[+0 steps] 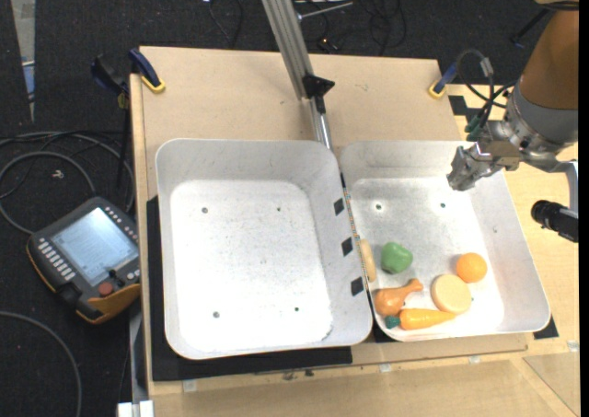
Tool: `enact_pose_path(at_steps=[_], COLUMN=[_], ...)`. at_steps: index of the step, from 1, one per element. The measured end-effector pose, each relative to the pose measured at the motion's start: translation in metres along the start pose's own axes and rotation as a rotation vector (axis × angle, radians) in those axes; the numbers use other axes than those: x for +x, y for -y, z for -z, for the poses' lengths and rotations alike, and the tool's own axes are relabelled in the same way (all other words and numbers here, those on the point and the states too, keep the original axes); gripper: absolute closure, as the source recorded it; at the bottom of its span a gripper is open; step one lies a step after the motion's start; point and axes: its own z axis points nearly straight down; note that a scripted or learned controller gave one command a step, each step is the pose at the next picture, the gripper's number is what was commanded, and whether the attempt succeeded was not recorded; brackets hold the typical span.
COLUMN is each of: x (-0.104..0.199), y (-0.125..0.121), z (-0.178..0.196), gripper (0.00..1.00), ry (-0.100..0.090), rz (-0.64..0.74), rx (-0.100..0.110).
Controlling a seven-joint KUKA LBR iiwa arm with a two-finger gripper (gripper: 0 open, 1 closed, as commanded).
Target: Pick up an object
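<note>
Several toy foods lie in the right bin [419,199] near its front. A green pepper [397,257] sits nearest the middle, with an orange ball [471,267] to its right. A pale round slice [451,294] rests in front of the ball. A chicken drumstick [398,295] and an orange carrot [425,318] lie along the front wall. My gripper [463,173] hangs over the bin's back right part, apart from all of them, with nothing seen in it.
The left bin [244,240] stands beside the right one. A grey metal pole [285,24] slants across the bench's back. A teach pendant [87,259] lies on the floor at the left. Clamps sit at the bench's back corners.
</note>
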Motion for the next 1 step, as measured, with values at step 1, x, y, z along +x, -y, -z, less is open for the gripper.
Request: enact_pose_path(at_steps=[1], x=[0.0538], y=[0.0028], z=[0.0052], gripper=[1.00], ry=[-0.004], rz=[0.006], rx=[0.006])
